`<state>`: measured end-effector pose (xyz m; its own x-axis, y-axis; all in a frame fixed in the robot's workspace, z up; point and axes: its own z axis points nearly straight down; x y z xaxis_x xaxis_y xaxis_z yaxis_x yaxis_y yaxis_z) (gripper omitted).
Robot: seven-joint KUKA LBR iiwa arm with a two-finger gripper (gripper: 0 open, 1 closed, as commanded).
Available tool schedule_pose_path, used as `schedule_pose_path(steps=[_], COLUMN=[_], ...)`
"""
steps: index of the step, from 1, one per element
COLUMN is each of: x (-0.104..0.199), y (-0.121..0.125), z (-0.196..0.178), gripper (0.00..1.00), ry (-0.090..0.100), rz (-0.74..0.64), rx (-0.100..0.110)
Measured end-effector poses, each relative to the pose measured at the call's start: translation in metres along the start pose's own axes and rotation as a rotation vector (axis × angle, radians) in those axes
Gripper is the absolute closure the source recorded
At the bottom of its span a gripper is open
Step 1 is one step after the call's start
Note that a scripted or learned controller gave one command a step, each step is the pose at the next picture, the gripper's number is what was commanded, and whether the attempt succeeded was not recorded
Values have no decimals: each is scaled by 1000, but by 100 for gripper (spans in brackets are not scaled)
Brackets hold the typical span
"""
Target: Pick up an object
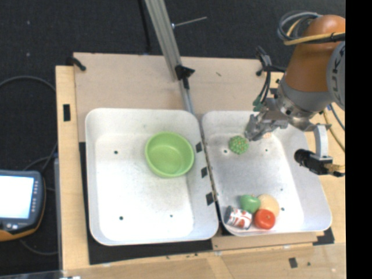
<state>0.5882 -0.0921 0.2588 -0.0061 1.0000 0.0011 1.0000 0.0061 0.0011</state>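
Ball: we see a small green knobbly ball [238,145] lying on the floor of the right bin [302,185], in its upper left part, near the divider between the bins.
Tool: we find the tool [256,131] low over the right bin, just up and right of the ball and very near it; we cannot tell whether it touches the ball, and we cannot tell how its jaws stand.
Arm: we see the grey arm with its orange band [311,63] reaching in from the right, cables looping above it.
Corner cluster: we note a green piece [250,203], a pale rounded piece [269,202], a red piece [265,219] and a red-and-white item [238,218] huddled in the right bin's lower left corner, well apart from the ball.
Left bin: we see a light green bowl [169,154] upright near the middle of the left bin [116,214].
Surface: we see a tan wooden surface [128,80] carrying both bins side by side, with a metal post [165,34] rising at a slant from its far edge.
Room: we see dark carpet [58,22] around the surface, and a handheld screen unit [18,202] with a cable at the left.
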Motion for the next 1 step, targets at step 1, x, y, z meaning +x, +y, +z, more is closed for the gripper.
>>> schedule_pose_path(steps=[1], x=[48], y=[-21], z=[10], gripper=[100], ry=[-1], rz=[0], rx=[2])
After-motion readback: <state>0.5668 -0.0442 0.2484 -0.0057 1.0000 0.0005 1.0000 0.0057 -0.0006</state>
